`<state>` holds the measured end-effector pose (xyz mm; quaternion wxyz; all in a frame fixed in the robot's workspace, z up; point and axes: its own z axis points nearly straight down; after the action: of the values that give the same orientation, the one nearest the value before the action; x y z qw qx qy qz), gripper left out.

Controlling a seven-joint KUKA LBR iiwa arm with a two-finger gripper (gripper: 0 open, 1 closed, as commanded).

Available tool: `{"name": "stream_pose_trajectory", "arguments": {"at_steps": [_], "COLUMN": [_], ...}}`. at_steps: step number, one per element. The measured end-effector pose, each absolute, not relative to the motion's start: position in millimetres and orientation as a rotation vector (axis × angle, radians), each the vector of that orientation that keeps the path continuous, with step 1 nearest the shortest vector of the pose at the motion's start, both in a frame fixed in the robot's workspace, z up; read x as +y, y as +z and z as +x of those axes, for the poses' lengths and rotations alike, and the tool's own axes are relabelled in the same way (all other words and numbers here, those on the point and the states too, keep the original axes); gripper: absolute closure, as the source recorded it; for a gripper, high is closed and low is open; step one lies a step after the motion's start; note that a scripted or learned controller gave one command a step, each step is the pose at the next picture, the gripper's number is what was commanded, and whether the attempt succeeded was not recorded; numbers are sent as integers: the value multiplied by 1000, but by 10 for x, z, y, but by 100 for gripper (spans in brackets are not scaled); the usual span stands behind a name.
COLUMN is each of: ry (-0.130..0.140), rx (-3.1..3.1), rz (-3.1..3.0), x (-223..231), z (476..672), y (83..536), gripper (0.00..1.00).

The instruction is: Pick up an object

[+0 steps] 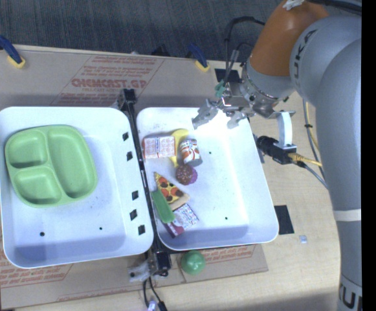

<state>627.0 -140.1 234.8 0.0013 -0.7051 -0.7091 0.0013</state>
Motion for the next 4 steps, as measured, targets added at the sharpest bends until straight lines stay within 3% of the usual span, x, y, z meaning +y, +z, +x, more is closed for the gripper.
{"name": "stream_pose_trajectory", "arguments": {"at_steps": [1, 2, 3, 4], "ry": [5, 4, 5, 0], "rx": [-2228, -2230, -2227, -2228], "rz": [-2211, -2211, -2215, -2215], "x": [-721, -151, -920, -1178], "z": [5349, 5318, 4994, 5417], "y": [2366, 1914, 1582, 939], "gripper": [0, 0, 0, 0]}}
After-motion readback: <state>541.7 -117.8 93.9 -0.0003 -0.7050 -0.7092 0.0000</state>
